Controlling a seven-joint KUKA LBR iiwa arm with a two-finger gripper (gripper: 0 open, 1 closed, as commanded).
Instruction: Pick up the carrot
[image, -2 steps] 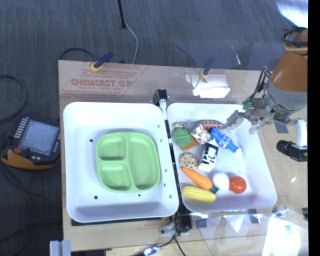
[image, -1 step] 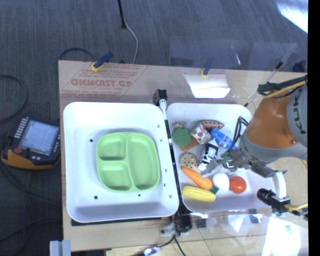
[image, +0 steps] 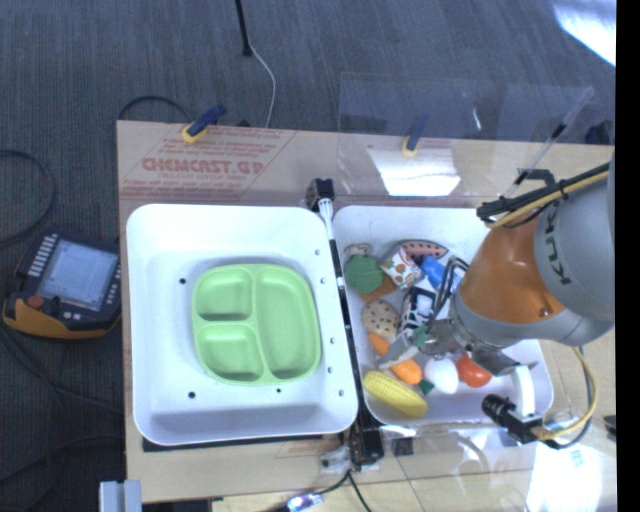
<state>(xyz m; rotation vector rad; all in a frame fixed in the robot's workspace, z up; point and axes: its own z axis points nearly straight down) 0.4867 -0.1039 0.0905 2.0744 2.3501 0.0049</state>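
Note:
The carrot (image: 406, 371) is a small orange piece lying in the right bin (image: 520, 395), between the yellow corn cob (image: 395, 393) and a white egg (image: 441, 377). My gripper (image: 416, 338) reaches down into this bin from the right, just above and behind the carrot, among the toy foods. Its tips are lost in the clutter, and nothing is visibly held. The arm's orange band (image: 505, 280) and grey body cover the bin's right side.
Around the gripper lie a red tomato (image: 476, 376), a cookie (image: 380, 318), a green vegetable (image: 362, 273), a watermelon slice (image: 420, 246) and a blue item (image: 433, 270). The left bin (image: 160, 300) holds a green divided plate (image: 256, 322).

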